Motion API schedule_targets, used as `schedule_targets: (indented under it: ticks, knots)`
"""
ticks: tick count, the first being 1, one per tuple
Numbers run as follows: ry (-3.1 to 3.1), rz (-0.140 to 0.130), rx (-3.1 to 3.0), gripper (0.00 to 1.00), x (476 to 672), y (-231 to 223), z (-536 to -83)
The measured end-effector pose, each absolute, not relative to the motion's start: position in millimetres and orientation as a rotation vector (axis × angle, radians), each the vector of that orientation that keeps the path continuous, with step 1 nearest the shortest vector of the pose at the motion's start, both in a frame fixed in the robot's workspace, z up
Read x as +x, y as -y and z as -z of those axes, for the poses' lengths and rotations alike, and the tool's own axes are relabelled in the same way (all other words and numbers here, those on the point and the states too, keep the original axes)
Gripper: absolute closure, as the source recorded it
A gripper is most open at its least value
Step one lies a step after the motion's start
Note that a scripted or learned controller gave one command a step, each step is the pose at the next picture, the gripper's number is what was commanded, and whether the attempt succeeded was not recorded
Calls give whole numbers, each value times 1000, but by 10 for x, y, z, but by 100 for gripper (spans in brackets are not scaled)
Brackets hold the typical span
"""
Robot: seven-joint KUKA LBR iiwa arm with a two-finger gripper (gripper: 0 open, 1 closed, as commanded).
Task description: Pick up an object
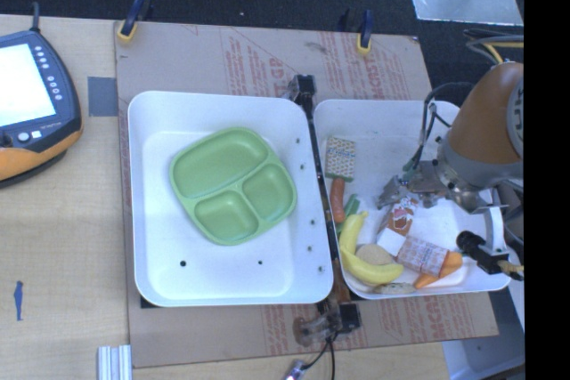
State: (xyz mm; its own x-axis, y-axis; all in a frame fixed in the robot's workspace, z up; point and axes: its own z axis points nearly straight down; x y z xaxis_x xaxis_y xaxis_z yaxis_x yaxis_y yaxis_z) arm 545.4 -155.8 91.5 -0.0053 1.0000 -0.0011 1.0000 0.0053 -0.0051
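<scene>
Step now: The arm [485, 125] reaches in from the right and hangs low over the right bin [374, 116]. I think it is going down to grab one of the toys.

Fingers: The fingers [403, 189] sit over the middle of the right bin, just above the pile. They look a bit dark and mixed up with the toys, so I cannot tell if they are open or closed. I see nothing held in them.

Things to pick: The toys lie in the near part of the right bin. There is a yellow banana [361, 258] at the near left, a small red and white packet [403, 218] right under the fingers, a pink box [421, 255] beside it, and an orange carrot [337, 198] by the left wall. A checked packet [339, 157] lies alone, farther back.

Left bin: The left bin [151, 191] holds a green plate [233, 184] with three parts.

How to do it well: Pick one toy, not two. The small packet is nearest, but it touches other toys, so the fingers should come straight down around it. Close gently and lift slowly.

Watch out: The toys are crowded. A push may slide them away, or the fingers may close on nothing.

Easier choice: The checked packet has room all around it.
</scene>
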Motion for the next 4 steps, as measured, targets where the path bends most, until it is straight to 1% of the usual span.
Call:
schedule_targets:
  ticks: [1, 2, 3, 4]
  knots:
    - [2230, -10, -2208, 100, 5458, 1565, -1019]
    - [2230, -10, -2208, 0, 5457, 1565, -1018]
    - [2228, -1, -2214, 0, 5016, 1624, -927]
    - [2235, -2, -2209, 100, 5029, 1633, -1035]
